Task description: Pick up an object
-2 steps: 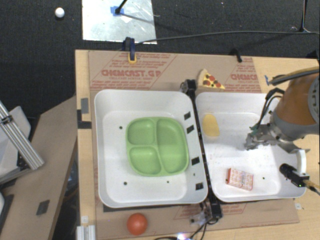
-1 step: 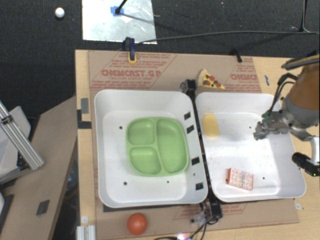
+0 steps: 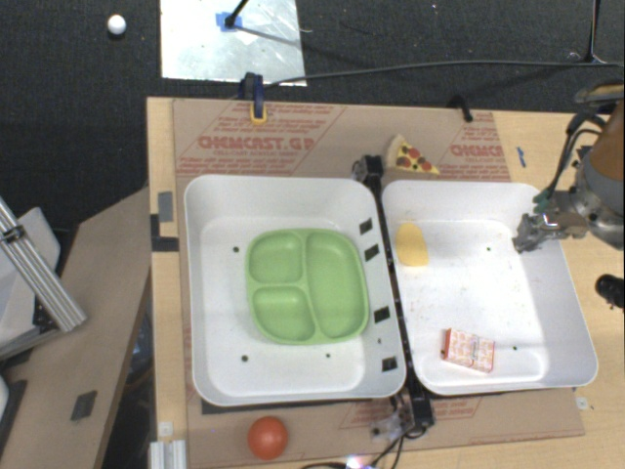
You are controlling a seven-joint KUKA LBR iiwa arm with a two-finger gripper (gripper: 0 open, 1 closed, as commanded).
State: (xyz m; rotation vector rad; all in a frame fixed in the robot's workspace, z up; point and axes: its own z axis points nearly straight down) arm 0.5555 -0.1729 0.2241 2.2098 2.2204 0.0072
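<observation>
One tool (image 3: 532, 229) at the right bin's (image 3: 562, 291) rim; its finger state can't be told.

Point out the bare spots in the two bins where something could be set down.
Right bin: open floor between the yellow piece at its upper left, the pink packet near its front, and the gripper at its right rim. Left bin: crowded, since the green divided plate takes its middle, leaving narrow strips along the walls.

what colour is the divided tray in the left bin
Light green; the divided tray shows clearly in the camera view, lying flat in the left bin.
</observation>
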